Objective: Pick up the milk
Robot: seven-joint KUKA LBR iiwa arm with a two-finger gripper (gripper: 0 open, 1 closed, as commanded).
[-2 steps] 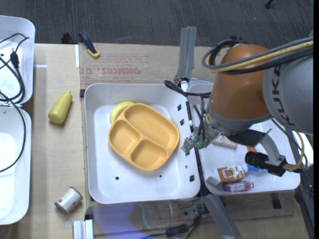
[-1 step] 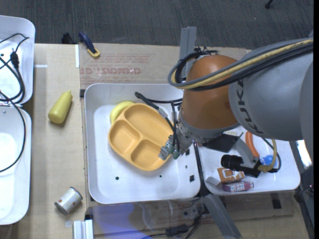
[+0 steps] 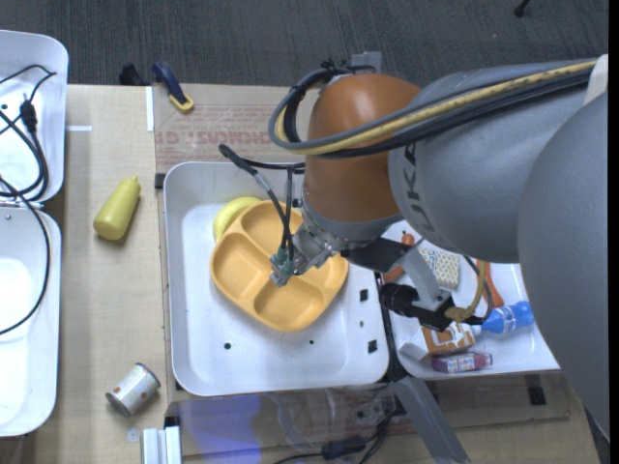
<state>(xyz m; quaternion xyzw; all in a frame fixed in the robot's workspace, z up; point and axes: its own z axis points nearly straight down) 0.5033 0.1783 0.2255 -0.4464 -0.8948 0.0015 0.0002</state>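
"Well, where is the milk?"

"Seemingly the small carton (image 3: 451, 338) in the view's right-hand bin (image 3: 538, 363). It is probably light and thin-walled, so grip its flat sides."

"And the gripper (image 3: 283, 271)?"

"Over the yellow divided plate (image 3: 280, 309); open or closed, nobody can tell."

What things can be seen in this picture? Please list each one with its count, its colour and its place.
Divided plate: 1, yellow-orange, in the left bin.
Round object: 1, pale yellow, partly under the plate's upper left edge.
Left bin: 1, white, centre of the bench.
Right bin: 1, white, mostly hidden under the arm.
Small packages: several, mixed colours, in the right bin; which one is the milk cannot be told.
Bottle: 1, clear with blue cap, right bin.
Squeeze bottle: 1, yellow, on the bench left of the bins.
Can: 1, silver, lying on the bench at lower left.
Clamp: 1, blue and yellow, top of the bench.
Arm: 1, grey with orange band, over both bins.
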